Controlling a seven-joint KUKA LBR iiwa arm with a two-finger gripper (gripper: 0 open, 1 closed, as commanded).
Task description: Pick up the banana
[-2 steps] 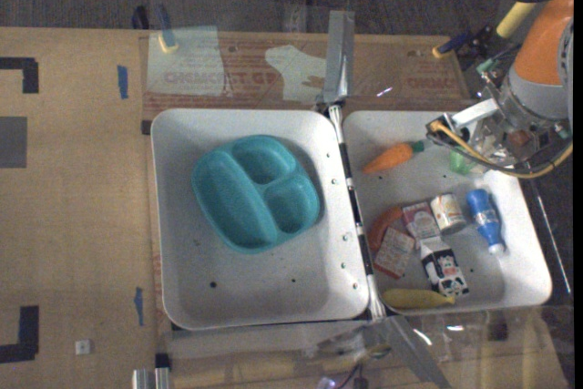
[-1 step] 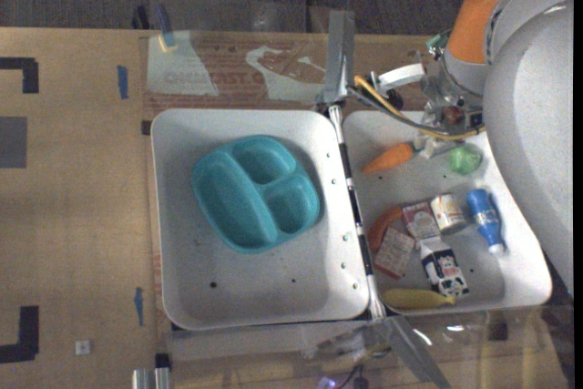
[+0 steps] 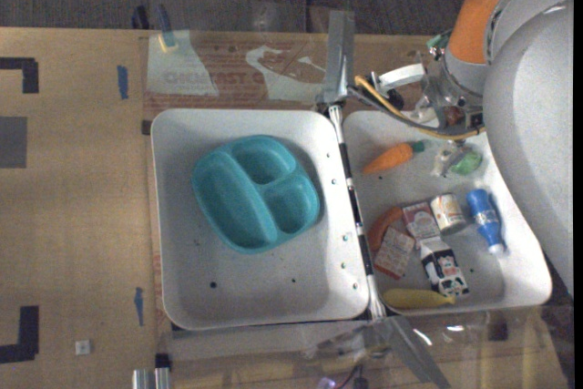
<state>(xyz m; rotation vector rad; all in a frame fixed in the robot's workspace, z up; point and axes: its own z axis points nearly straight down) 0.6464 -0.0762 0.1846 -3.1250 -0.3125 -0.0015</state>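
Banana (image 3: 417, 297) perhaps against bin (image 3: 533, 287) wall

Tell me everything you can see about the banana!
The banana is yellow, long and slim, with a gentle curve. It lies flat on its side along the near edge of the right bin, close to that bin's near-left corner. It looks smooth and whole. A small black-and-white carton sits right beside its right end, close enough that they may be touching. The gripper is far from it, up at the other end of the bin.
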